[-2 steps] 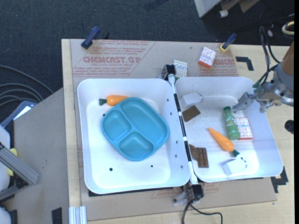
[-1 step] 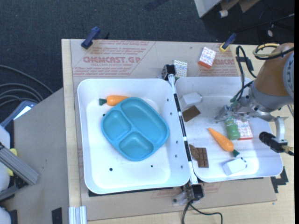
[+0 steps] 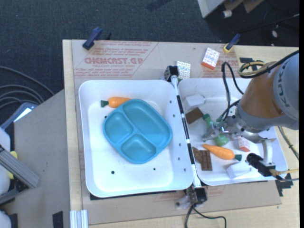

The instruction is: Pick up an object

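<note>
Dark carpet surrounds the counter point(image 3: 118, 56), where two white bins sit side by side. The left bin point(image 3: 90, 141) holds a blue divided plate point(image 3: 137, 130) with a toy carrot point(image 3: 115, 101) touching its 11 o'clock edge. In the right bin point(image 3: 209, 177), the tool point(image 3: 219, 129) hangs over a small green ball point(image 3: 222, 139) — whether it is clenched or released, I cannot tell. A second carrot point(image 3: 221, 151) lies just at the ball's 6 o'clock, a brown block point(image 3: 203, 158) at its 8 o'clock.

Blue tray point(image 3: 137, 131), orange carrots point(image 3: 118, 101), white bins point(image 3: 95, 141).
</note>
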Robot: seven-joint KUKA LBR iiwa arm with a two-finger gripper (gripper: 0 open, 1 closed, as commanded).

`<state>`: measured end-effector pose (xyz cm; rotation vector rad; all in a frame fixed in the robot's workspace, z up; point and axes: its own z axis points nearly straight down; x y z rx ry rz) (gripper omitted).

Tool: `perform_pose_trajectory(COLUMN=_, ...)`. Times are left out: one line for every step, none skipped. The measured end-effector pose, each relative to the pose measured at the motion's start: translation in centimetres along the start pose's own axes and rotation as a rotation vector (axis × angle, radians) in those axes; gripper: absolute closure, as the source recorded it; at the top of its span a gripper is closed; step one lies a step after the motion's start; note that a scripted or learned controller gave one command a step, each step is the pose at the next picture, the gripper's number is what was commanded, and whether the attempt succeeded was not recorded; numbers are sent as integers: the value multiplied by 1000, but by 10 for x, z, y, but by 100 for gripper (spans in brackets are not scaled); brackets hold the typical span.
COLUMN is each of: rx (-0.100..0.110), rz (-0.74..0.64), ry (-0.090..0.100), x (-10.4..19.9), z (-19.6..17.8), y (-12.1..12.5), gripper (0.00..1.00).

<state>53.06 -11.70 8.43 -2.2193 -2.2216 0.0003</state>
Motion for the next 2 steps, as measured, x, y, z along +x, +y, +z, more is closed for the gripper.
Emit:
perform_pose_trajectory(rx=-1, rz=1, ry=0, x=0, z=-10, y=0, gripper=100)
perform_pose_trajectory(rx=-1, rz=0, ry=0, x=70, z=-118, y=-21, gripper=100)
